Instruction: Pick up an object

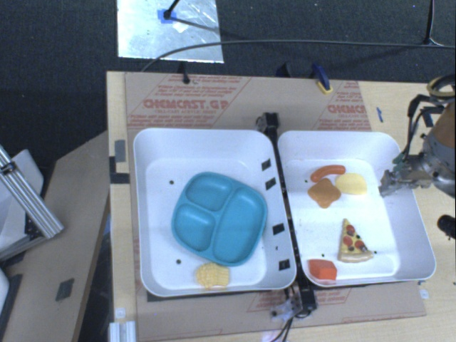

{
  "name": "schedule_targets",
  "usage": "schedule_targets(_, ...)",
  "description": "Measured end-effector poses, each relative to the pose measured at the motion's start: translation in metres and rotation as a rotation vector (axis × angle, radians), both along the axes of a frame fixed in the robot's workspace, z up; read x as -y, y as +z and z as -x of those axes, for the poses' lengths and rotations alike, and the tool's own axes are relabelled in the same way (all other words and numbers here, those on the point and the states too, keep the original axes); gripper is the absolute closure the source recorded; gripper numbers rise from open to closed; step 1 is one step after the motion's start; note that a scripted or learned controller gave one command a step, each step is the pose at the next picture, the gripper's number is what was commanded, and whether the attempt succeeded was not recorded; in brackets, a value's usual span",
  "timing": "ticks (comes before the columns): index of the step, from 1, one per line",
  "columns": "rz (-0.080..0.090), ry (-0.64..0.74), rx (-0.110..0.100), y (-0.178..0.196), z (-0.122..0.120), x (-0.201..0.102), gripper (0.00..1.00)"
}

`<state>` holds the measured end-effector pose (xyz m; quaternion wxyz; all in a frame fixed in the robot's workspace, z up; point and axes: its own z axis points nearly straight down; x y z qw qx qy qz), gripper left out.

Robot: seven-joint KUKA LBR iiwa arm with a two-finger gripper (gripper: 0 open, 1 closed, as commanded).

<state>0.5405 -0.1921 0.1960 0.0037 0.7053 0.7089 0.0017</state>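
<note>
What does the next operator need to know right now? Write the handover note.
Gripper: at the right bin's right rim, nothing seen between its fingers; open or shut unclear.
Right bin: sausage, brown toast piece, yellow piece, pizza slice, orange-red block.
Left bin: blue divided plate, yellow corn-like piece beside its near edge.
Done: nothing picked up yet.
Left: lower onto one item, likely the yellow piece nearest the gripper, grasp and lift.

arm [443, 148] cut off at right edge; end effector [390, 182] fingers indistinct
</note>
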Motion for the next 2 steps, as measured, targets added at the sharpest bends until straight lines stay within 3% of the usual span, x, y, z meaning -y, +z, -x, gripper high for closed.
schedule_targets(1, -0.001, 0.000, -0.003, 0.028, -0.001, 0.000, 1.00)
schedule_targets(2, -0.004, 0.005, -0.006, 0.019, -0.001, -0.053, 1.00)
